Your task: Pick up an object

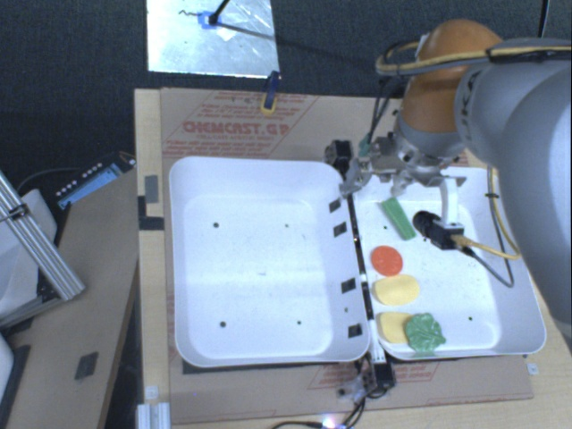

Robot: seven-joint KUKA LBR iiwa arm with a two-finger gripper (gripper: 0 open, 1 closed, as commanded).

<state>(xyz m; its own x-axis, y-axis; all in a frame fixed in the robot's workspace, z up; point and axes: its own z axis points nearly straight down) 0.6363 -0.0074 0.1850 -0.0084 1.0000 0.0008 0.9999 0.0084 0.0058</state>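
Nearest in the right bin [514, 329] lie a green lump [424, 332] and two yellow pieces; beyond them an orange disc [386, 260], then a green bar [398, 218]. The hand [407, 184] hovers over that bar, its state hidden: the approach step; next, descend. Behind, a cardboard-covered counter [232, 123], dark floor

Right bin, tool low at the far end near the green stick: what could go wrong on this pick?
1. The green stick lies flat and narrow beside the tool; a closing grasp could slide off it.
2. The orange disc, yellow pieces and green lump crowd the divider side of the right bin, so a descent there may catch two items or hit the wall.
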